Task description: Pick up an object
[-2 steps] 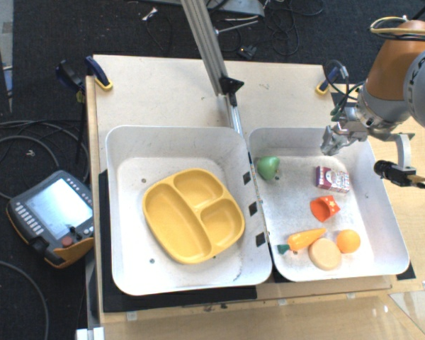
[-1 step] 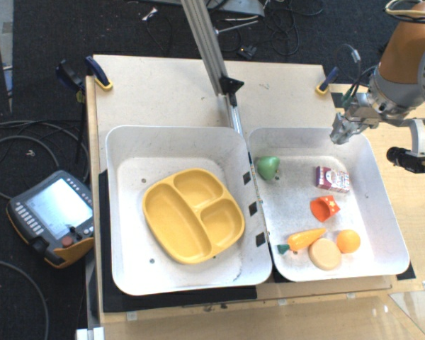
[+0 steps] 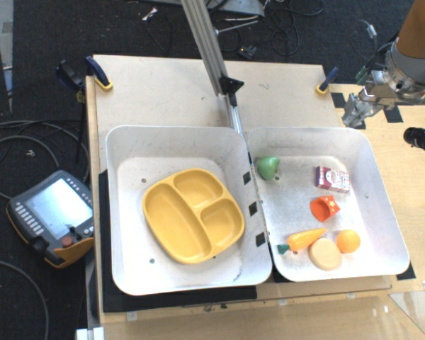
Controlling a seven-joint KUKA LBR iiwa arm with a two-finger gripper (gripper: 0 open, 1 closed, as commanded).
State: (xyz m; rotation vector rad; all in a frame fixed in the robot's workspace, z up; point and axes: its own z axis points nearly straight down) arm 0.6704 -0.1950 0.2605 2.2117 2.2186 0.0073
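You are at the start of the task: no object has been lifted, and every candidate lies in the right bin (image 3: pixel 382 183). The pincer (image 3: pixel 355 112) hangs beyond that bin's far right corner, above the table (image 3: pixel 163 91), well apart from all objects and touching none. You cannot tell from this view how wide it stands; it is small and partly blurred against the background, and nothing is visible in it. In the right bin, locate the green pear (image 3: pixel 268 166) near the far left wall, the small red-and-white carton (image 3: pixel 331 178) toward the far right, and the orange cup (image 3: pixel 325 207) just nearer than the carton. Along the near side lie the toy carrot (image 3: pixel 304 239), the pale round piece (image 3: pixel 325 254) touching its right end, and the orange ball (image 3: pixel 348 241) just beside that. The left bin (image 3: pixel 127 147) holds a yellow divided plate (image 3: pixel 193 214). Remaining, as judged here: approach, descent, closure and lift.
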